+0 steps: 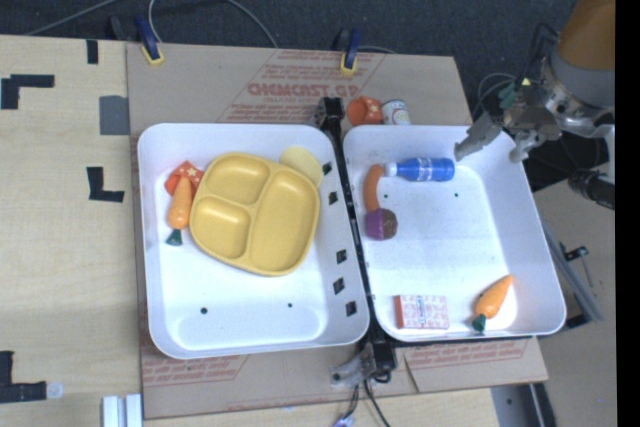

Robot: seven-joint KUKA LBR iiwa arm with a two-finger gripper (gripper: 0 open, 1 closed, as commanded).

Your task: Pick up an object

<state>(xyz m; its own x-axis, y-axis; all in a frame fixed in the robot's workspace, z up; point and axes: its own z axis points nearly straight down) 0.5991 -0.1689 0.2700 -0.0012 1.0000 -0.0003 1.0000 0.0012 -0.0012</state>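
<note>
The end effector is hanging over the right bin's upper right corner, its two fingers spread apart with nothing between them. The blue bottle is lying on its side just beside it, to the left, and looks the likeliest target. To do this well, the arm should be lowering squarely over the bottle's middle, fingers straddling its narrow width, not its length. Counting the right bin: one bottle, one sausage, one purple ball-like thing, possibly a plum, one carrot, one small red-printed box. The left bin is holding one yellow divided plate and another carrot.
</note>
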